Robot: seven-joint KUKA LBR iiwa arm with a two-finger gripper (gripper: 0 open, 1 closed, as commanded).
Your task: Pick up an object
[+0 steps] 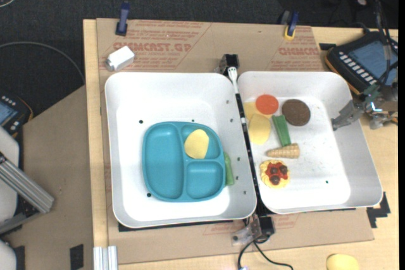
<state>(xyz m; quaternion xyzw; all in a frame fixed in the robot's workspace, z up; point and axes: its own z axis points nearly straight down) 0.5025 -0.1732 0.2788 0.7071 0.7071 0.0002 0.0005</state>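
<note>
The right bin [335, 186] holds several toy foods. There is a red disc [267, 104], a brown round cookie [295, 112], a pale yellow piece [259, 128], a green stick [281, 129], a beige cone [283, 151] and a small yellow tart with red topping [274, 173]. In the left bin [126, 110] a teal divided plate [168, 161] carries a yellow lemon-like piece [197, 143]. My gripper [347, 117] is a small grey shape over the right bin's right wall, to the right of the cookie and apart from all the food.
A green strip [228, 169] lies between the plate and the left bin's right wall. A white block [120, 58] and two blue clamps [123, 18] sit on the cardboard behind the bins. A tablet-like device [361, 63] lies at the far right.
</note>
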